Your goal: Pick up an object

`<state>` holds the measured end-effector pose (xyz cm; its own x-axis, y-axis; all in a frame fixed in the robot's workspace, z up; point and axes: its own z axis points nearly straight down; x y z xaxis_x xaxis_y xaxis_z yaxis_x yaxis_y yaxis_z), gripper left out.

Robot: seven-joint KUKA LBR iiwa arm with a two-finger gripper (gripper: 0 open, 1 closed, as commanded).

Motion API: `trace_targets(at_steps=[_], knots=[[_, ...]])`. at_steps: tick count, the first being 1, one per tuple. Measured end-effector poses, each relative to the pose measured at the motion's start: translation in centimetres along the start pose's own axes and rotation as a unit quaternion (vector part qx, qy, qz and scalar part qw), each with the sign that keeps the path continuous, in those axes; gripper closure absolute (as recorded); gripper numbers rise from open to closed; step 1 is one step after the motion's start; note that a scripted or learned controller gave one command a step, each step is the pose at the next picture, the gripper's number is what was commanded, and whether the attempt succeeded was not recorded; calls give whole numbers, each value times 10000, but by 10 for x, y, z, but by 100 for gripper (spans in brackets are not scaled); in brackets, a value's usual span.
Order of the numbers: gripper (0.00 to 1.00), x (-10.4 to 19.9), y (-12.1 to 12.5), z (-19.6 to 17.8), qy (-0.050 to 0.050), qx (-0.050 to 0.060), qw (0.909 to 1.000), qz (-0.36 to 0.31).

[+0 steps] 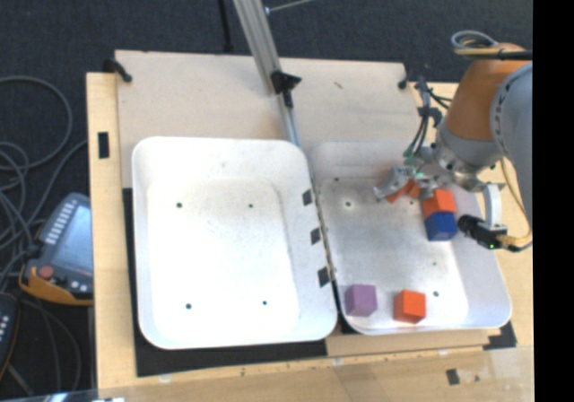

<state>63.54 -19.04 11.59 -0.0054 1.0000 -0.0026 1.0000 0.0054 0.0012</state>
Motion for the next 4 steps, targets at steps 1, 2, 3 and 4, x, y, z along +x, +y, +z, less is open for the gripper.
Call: trace_targets(at_steps=[1,2,3,4], knots=[[0,4,31,24,116,433,9989,108],[0,4,31,24,110,412,9990,96],[0,4,31,24,104,406,9991,80],[100,1,29,13,90,466,9988,70]])
